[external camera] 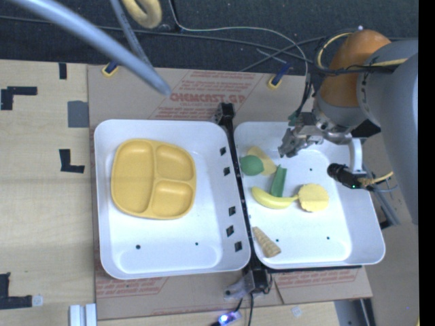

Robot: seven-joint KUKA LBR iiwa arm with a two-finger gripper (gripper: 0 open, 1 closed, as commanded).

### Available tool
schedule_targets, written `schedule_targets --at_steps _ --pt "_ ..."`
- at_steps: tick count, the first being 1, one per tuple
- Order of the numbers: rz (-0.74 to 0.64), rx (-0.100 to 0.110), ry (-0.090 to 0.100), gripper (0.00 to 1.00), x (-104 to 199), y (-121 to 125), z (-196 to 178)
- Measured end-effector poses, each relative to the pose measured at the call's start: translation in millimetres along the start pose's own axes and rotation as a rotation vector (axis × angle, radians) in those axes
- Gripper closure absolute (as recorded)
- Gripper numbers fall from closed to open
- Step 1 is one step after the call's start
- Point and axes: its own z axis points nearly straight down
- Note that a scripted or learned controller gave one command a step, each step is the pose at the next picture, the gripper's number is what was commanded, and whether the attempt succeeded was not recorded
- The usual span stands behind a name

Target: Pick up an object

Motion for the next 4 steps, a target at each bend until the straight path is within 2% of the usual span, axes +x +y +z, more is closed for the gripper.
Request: schedule_targets --at_steps 1,2,3,4 --pt "0.000 -0.001 0.000 1.00 4.7 -6.2 -46.9" --pt "0.000 0.001 0.000 1.00 5.2 -5.7 -75.0" --pt "-0.003 0.005 0.001 1.00 56.3 -35.2 -71.7" --pt "-0.006 0.004 0.002 1.00 113.2 -45.7 -75.1"
